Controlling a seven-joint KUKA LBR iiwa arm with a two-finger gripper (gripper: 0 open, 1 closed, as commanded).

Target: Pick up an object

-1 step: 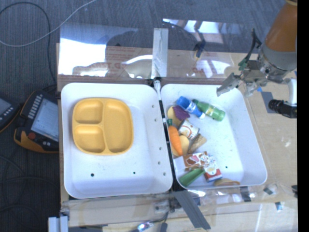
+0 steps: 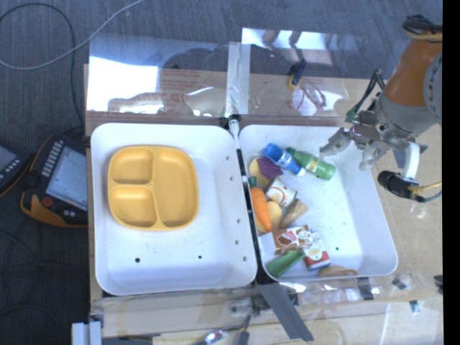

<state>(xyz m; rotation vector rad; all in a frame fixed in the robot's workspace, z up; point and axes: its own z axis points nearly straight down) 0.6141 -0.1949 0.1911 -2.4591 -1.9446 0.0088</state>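
The right bin [image 2: 359, 221] holds a heap of toy groceries along its left side. Among them are a blue bottle [image 2: 277, 157], a green bottle [image 2: 315, 164], a purple piece [image 2: 267, 168], a small can [image 2: 280, 191] and an orange carrot [image 2: 259, 207]. A printed carton [image 2: 303, 241] and a green vegetable [image 2: 284, 263] lie nearer the front. My gripper [image 2: 351, 149] hangs over the bin's back right corner, just right of the green bottle. It is open, with nothing between its fingers.
The left bin [image 2: 215, 257] carries a yellow divided plate [image 2: 153, 187]. A tan roll [image 2: 338, 270] lies at the right bin's front wall. Bare bin floor spreads right of the heap. A teach pendant [image 2: 54, 182] sits off the bench at left.
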